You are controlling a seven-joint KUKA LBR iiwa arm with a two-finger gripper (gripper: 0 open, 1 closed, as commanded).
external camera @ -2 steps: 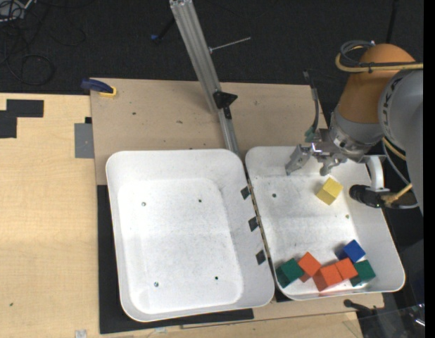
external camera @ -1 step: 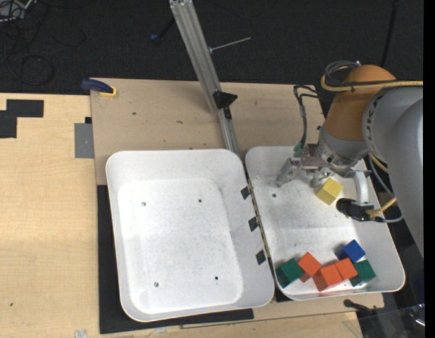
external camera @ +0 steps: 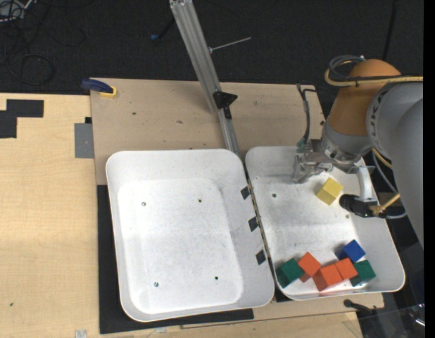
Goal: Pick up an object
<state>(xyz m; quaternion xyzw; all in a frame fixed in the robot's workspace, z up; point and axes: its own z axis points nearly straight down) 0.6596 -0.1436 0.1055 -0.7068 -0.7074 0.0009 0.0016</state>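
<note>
- Starting at the left, we see the left bin with a bare white floor, so nothing there calls for a reach.
- In the right bin, a cluster of blocks sits against the near rim: green, orange and blue pieces touching or almost touching.
- The gripper hangs over the far part of that bin; we cannot tell how wide it stands, and nothing shows between its tips.
- A yellow block lies just beside it, to the right and nearer.
- We judge the pick not yet made; the next move calls for centring over the yellow block and descending.
- That block has open floor around it, unlike the crowded rim cluster.
</note>
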